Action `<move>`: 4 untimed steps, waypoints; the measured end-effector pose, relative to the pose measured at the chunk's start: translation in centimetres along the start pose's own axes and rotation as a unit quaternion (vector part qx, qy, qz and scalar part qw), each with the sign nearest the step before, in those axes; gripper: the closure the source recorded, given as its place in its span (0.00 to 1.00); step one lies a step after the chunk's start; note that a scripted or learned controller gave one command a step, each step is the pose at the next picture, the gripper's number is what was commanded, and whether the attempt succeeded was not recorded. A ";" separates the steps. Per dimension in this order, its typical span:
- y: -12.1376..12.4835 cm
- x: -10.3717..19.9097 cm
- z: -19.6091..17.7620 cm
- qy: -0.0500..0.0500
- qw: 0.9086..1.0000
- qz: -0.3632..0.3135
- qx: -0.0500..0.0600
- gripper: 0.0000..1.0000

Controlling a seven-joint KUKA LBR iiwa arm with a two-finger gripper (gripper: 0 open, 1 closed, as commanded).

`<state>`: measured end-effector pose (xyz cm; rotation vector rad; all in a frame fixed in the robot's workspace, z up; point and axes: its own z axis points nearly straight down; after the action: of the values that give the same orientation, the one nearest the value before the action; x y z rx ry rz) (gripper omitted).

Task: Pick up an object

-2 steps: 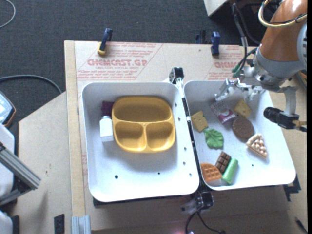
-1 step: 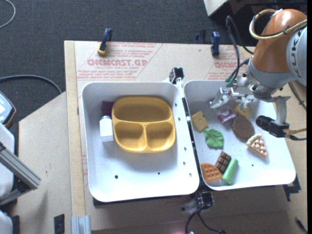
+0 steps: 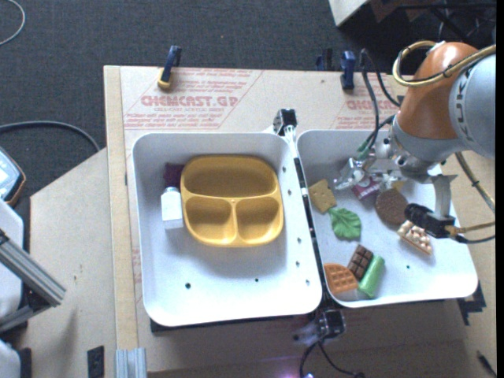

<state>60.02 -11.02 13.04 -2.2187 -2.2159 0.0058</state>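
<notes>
My gripper (image 3: 361,176) is low in the back part of the right bin (image 3: 457,278), reaching in from the right. A small pink and maroon item (image 3: 365,189) lies right under its tip; I cannot tell whether it is gripped. Close by are a tan wedge (image 3: 320,195), a green leaf piece (image 3: 345,223) and a round brown cookie (image 3: 390,208). Nearer the front lie a tan waffle piece (image 3: 415,238), a chocolate bar (image 3: 361,261), a green cylinder (image 3: 372,277) and an orange waffle (image 3: 339,279).
The left bin (image 3: 150,274) holds a yellow divided plate (image 3: 232,199), a white bottle (image 3: 172,208) and a dark maroon item (image 3: 173,172). A black part with a cable (image 3: 429,219) hangs over the right bin. Clamps (image 3: 168,68) sit at the board's back edge.
</notes>
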 end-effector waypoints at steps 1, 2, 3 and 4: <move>0.2 -0.1 4.3 -0.001 1.000 0.000 -0.003 0.00; 0.3 -0.3 3.0 -0.003 1.000 0.001 -0.006 1.00; 0.2 0.5 -3.0 -0.002 1.000 -0.001 -0.007 1.00; 1.1 0.8 -7.8 -0.002 1.000 -0.002 -0.007 1.00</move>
<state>61.15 -10.19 20.84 -2.2243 -2.2283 -0.0068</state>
